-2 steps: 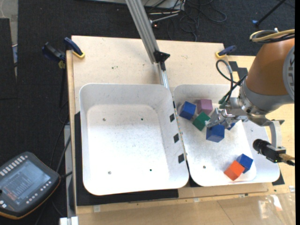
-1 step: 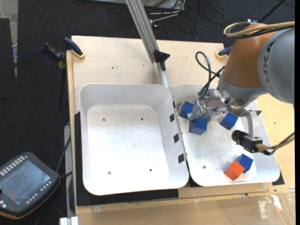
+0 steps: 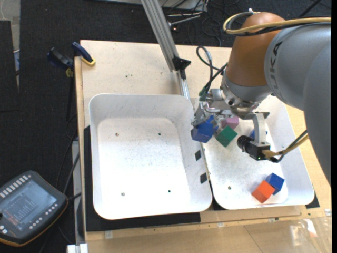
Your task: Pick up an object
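Your arm's jaws (image 3: pixel 206 121) pinch a blue block (image 3: pixel 203 130) above the right bin's (image 3: pixel 295 194) left edge, beside green (image 3: pixel 226 136) and pink (image 3: pixel 231 122) blocks.

1. One fixed camera, mounted above the bench (image 3: pixel 137 62), looks down at a slant.
2. Framing is medium-close: both white bins fit, left bin (image 3: pixel 100 115) well left of the gripper (image 3: pixel 210 121), right bin (image 3: pixel 295 194) beneath and right of it.
3. The arm (image 3: pixel 295 57) enters from frame right, looming large, nearest the lens.
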`<action>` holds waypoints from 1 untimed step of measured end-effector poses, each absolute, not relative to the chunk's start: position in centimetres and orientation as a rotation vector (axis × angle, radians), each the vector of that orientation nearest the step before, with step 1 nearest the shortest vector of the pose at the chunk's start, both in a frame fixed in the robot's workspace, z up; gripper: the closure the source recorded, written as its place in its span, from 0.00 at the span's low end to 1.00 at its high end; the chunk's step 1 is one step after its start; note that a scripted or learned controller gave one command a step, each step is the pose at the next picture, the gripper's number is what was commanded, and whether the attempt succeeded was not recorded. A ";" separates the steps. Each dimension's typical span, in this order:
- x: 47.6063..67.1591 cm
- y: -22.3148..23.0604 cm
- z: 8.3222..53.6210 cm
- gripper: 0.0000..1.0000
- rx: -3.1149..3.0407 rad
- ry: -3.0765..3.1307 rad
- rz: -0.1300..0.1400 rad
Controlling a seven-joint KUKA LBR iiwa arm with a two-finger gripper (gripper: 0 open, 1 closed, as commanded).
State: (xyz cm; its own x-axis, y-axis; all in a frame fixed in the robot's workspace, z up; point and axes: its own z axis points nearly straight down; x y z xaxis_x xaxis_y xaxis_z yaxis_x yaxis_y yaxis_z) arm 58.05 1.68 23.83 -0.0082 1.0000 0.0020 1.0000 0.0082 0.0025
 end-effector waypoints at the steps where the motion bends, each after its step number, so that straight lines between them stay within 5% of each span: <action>1: 60.2 6.9 24.7 1.00 2.213 2.230 0.005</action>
